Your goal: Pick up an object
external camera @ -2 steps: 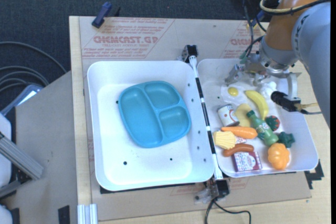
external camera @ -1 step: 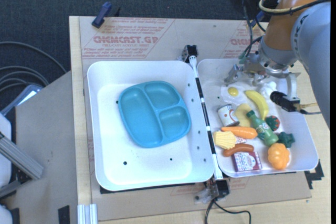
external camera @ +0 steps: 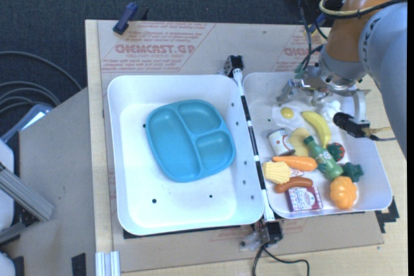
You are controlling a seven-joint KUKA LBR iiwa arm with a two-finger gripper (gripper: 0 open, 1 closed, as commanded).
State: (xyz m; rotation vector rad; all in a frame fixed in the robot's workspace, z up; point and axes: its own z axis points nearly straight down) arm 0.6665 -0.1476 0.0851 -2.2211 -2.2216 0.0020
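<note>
The right bin [external camera: 381, 158] holds several toy foods: a fried egg [external camera: 286, 114], a banana [external camera: 317, 126], a green bottle [external camera: 321, 157], a carrot [external camera: 294, 163], a sausage [external camera: 294, 185], a purple packet [external camera: 303, 199] and an orange [external camera: 343, 191]. My gripper [external camera: 301, 95] hangs over the far part of this bin, just above the fried egg and behind the banana. Its silvery fingers stand spread, open, with nothing between them.
The left bin [external camera: 129, 191] holds a blue divided plate [external camera: 189, 139]. A ridge [external camera: 249, 132] separates the two bins. A small white can [external camera: 278, 139] and a yellow corn piece [external camera: 278, 172] lie near that ridge. A blue clip [external camera: 125, 18] lies on the board at the far left.
</note>
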